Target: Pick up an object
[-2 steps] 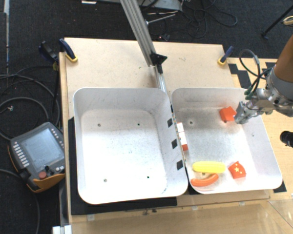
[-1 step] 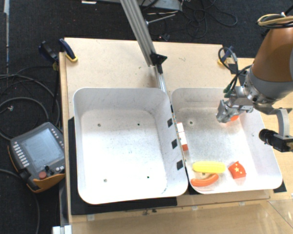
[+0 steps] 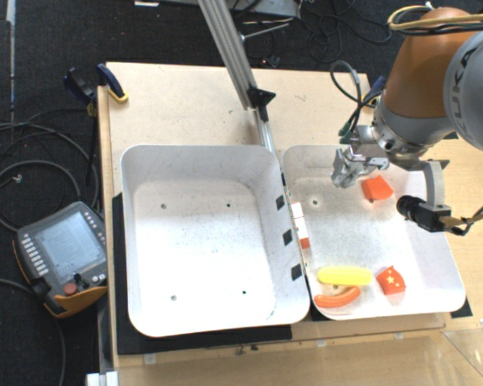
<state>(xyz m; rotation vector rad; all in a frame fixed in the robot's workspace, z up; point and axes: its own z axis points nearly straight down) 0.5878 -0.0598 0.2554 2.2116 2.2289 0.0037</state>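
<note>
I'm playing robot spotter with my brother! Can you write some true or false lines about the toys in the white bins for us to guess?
1. The orange block lies in the right white bin. True.
2. The yellow banana-shaped toy sits in the left white bin. False: it lies in the right bin, near the front.
3. The small red block with a yellow spot lies right of the yellow toy. True.
4. The gripper hangs over the left bin. False: it is over the right bin, beside the orange block.
</note>
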